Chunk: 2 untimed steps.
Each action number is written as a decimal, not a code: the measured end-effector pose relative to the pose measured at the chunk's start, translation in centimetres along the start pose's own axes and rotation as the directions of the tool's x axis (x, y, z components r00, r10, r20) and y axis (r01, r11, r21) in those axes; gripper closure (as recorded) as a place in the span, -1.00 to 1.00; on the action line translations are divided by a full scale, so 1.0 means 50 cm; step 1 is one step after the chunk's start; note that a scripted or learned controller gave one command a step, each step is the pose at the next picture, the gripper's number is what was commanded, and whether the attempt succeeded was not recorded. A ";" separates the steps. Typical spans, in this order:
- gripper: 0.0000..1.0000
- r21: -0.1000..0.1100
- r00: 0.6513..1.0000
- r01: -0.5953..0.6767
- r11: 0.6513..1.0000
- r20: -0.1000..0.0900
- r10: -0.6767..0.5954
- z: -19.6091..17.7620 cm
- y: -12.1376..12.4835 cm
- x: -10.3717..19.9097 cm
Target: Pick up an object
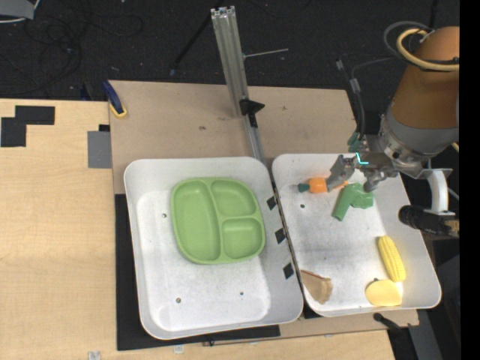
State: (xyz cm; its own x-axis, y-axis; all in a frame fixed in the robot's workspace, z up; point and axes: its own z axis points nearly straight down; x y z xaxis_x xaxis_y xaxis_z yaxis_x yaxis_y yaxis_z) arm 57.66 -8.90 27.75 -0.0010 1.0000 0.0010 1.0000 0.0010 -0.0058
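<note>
- The arm was cut off at the frame's right edge.
- The gripper (358,172) hung with jaws apart over the right bin (339,235), above an orange carrot (318,185) and a green toy (350,200).
- The left bin (150,276) held a green plate (217,220).

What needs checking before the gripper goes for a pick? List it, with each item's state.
1. Gripper over the right bin: ok, it hangs above the bin's far end.
2. Target near the gripper: ok, the green toy and orange piece lie just below it.
3. Fingers closed on anything: cannot tell, they are too small to read.
4. Targets apart: ok, the green toy and orange piece look apart.
5. Other picks free: ok, corn, yellow lump and brown piece lie apart at the near end.
6. Left bin: ok, the green plate sits flat.
</note>
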 end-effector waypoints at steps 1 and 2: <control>-1.00 -0.003 1.000 0.000 1.000 0.000 0.000 -0.002 0.001 0.000; -1.00 0.000 1.000 -0.001 1.000 0.000 0.001 0.117 0.015 -0.007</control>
State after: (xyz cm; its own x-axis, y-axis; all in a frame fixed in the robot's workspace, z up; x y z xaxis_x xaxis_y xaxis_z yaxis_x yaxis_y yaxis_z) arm 58.37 -9.24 21.89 -0.0001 1.0000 0.0005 1.0000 0.0001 -0.0061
